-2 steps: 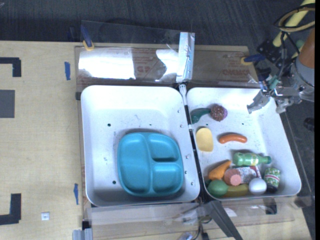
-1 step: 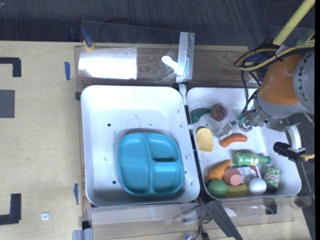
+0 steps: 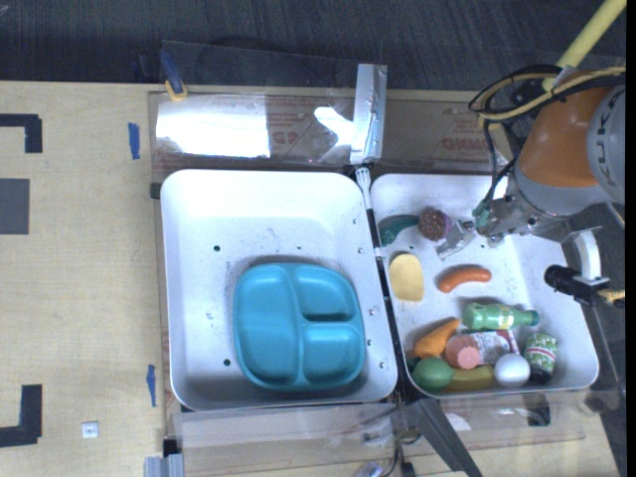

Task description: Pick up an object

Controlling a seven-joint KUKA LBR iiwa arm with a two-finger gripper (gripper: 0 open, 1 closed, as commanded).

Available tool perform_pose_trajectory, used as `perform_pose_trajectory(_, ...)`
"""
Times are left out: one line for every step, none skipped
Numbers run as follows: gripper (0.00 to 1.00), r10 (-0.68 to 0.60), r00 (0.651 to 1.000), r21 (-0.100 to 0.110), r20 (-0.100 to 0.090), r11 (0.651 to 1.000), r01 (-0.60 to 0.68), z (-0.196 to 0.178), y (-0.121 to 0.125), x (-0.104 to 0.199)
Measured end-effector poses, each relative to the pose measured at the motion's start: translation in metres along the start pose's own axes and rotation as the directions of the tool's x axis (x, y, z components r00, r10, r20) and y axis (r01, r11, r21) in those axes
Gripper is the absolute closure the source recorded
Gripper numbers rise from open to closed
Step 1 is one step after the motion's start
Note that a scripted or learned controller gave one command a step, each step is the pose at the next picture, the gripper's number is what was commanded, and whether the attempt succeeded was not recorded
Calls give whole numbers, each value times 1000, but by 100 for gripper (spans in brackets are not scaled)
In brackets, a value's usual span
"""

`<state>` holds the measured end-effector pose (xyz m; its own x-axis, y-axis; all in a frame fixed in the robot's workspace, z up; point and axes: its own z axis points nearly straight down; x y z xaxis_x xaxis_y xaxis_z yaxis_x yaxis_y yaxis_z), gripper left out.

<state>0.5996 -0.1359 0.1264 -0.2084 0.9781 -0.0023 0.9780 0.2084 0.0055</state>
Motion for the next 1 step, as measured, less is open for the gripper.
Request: perform_pose_trajectory(0,-385,923,-1,0,923,385,39,-37,36)
